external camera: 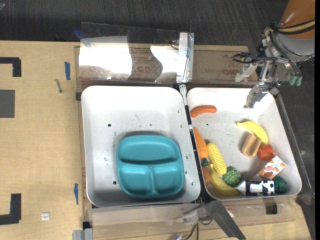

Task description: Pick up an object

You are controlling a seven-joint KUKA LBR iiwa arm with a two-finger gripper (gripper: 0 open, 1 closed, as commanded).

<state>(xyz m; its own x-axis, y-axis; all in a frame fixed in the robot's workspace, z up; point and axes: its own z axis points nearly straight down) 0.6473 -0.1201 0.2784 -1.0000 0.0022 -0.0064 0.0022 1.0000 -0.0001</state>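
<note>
My gripper (260, 96) hangs over the far right corner of the right bin (288, 149), open, with nothing between its fingers. Below it in that bin lie an orange-red sausage (203, 110), a yellow banana (253, 129), a tan cylinder (250, 145) and a red piece (266, 151). Along the bin's left wall rest a carrot (200, 144) and a corn cob (216, 156). Nearer the front are a green broccoli (231, 176), a second yellow piece (218, 185), a small carton (272, 168) and a black-and-white figure (257, 187).
A teal divided tray (149, 165) fills the near half of the left bin (100, 109). A metal bracket (184, 56) stands upright behind the divide between the two bins. Cables (245, 58) trail beside the wrist.
</note>
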